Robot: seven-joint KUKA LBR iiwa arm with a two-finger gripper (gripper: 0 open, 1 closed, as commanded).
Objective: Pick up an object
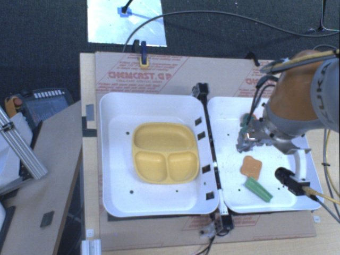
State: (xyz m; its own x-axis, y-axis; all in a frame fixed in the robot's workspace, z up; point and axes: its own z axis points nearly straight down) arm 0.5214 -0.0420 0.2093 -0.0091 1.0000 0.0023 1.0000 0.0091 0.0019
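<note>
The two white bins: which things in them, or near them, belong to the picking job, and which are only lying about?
Belonging to the job:
- orange piece in the right bin
- green block, in that bin too
- pincer, above the right bin

Only lying about:
- yellow divided tray in the left bin, perhaps a target as well
- grey handheld unit, off the bench
- cables on the dark floor
</note>
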